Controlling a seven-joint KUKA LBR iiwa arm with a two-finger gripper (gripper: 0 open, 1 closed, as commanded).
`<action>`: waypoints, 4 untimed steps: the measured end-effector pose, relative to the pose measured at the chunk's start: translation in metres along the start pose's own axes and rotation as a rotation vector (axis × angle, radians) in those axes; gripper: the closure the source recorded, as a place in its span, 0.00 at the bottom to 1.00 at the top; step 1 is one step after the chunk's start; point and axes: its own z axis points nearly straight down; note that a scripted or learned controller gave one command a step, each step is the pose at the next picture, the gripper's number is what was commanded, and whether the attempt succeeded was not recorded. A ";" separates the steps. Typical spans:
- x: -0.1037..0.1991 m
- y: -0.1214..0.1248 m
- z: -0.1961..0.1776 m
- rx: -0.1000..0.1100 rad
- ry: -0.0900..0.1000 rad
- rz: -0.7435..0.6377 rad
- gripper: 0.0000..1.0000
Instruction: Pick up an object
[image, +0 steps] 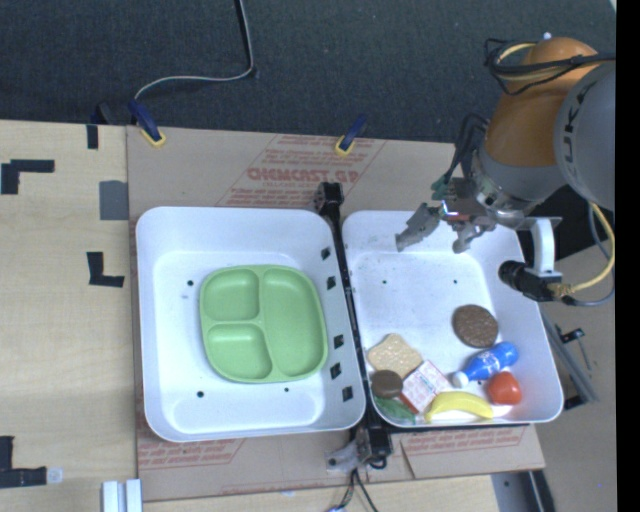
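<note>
2 white bins side by side on cardboard-covered bench (250, 175). Left bin (160, 300): green divided plate (264, 323) with 3 compartments, lying flat near its middle. Right bin (400, 290): objects crowded at near end — round brown cookie (475, 325), slice of toast (394, 354), small brown round piece (386, 383), pink-and-white packet (424, 383), banana (460, 406), blue bottle (492, 361), red tomato (504, 388) just beside bottle. Gripper (440, 233) above far end of right bin, well apart from every object; 2 fingers spread wide, nothing between them. Grey arm (545, 120) with orange band entering from right. Blue and yellow clamps (149, 129) at bench's far edge.
</note>
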 end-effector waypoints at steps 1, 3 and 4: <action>-0.083 -0.007 0.065 0.002 -0.002 0.003 0.00; -0.108 -0.065 0.147 -0.012 -0.008 0.003 0.00; -0.107 -0.063 0.135 -0.017 -0.006 0.002 1.00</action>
